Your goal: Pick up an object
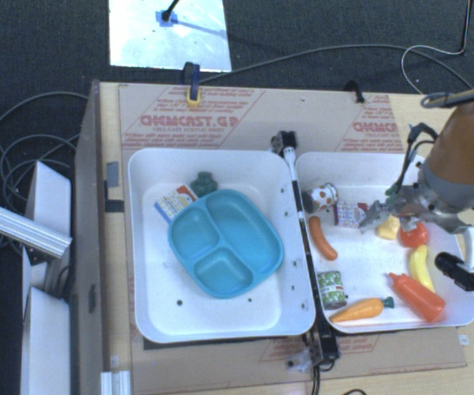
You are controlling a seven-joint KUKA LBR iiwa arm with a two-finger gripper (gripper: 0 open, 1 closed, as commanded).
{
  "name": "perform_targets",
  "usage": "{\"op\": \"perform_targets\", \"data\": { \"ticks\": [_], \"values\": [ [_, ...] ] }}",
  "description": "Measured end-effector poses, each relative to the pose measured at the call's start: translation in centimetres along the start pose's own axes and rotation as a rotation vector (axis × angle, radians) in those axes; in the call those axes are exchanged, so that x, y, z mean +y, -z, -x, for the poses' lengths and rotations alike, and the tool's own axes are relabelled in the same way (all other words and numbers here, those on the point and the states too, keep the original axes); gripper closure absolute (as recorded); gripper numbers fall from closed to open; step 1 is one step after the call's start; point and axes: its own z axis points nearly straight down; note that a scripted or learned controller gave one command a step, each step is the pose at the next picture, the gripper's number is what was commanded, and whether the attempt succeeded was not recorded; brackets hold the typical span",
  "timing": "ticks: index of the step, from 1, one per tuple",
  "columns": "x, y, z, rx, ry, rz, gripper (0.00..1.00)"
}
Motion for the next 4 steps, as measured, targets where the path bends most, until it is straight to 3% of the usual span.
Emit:
{"op": "perform_targets", "data": {
  "ticks": [1,2,3,4],
  "values": [
    [6.7,3.6,4.3,-0.002,0.003,0.005,0.0],
    [4.2,-5.3,3.7,-0.001,0.001,0.01,0.0],
    [11.3,-0.1,5.6,-0.002,0.004,0.007,0.0],
    [7.3,-2.4,1.2,0.002,0.005,0.001,0.0]
  ]
}}
